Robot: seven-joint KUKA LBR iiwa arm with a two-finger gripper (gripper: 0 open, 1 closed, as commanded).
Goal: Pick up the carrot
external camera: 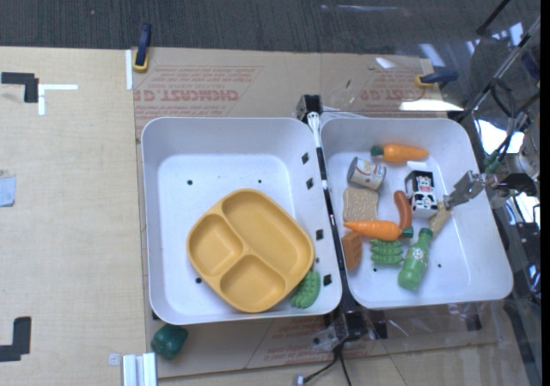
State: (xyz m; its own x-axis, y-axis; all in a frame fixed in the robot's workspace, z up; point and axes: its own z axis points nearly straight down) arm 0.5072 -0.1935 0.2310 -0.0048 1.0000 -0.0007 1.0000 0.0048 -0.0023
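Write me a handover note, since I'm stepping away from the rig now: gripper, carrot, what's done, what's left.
Gripper: at the right bin's right side, above the floor, holding nothing I can see.
Carrots: two orange ones in the right bin, one near the back wall, one mid-bin lying across the bread slice and sausage.
Left bin: yellow divided plate.
Done: no pick yet.
Left: reach a carrot, grasp, lift.
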